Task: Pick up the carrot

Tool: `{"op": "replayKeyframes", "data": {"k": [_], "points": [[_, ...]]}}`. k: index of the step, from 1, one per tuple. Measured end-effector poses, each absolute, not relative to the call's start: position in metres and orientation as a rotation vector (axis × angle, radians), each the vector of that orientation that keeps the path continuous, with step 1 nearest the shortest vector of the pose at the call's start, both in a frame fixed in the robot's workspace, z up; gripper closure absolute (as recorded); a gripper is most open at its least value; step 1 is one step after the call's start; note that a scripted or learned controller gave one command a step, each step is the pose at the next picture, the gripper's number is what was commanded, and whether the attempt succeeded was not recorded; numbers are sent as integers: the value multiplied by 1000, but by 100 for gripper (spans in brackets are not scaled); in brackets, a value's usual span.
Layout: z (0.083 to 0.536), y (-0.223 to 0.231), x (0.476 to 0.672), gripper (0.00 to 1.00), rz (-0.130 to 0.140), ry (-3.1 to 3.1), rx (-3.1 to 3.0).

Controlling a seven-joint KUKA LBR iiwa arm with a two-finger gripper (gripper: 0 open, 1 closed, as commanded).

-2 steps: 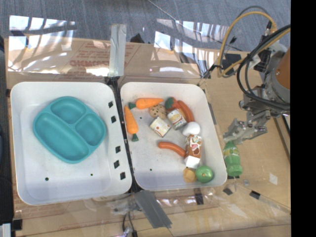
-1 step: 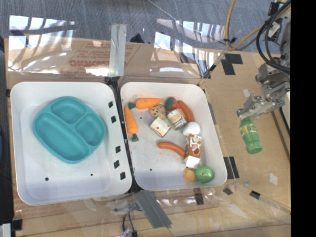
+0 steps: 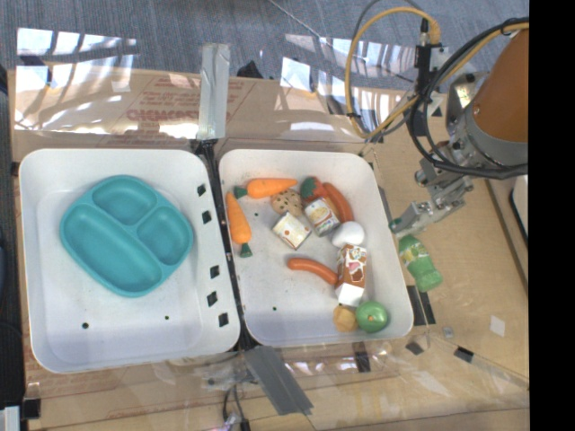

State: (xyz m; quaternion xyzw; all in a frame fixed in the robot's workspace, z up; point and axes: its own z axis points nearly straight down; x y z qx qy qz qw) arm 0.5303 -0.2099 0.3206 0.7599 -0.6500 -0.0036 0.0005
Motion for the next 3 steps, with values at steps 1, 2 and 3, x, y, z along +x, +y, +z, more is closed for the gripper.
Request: {"op": "replayKeyframes", "data": {"k": [1,2,3], "points": [[266,-198,487,100,-9,-1874,2522],[368,-195,503,100,13,-1752,2609],[415,-195,588,100,1,-1219,2898]]}}
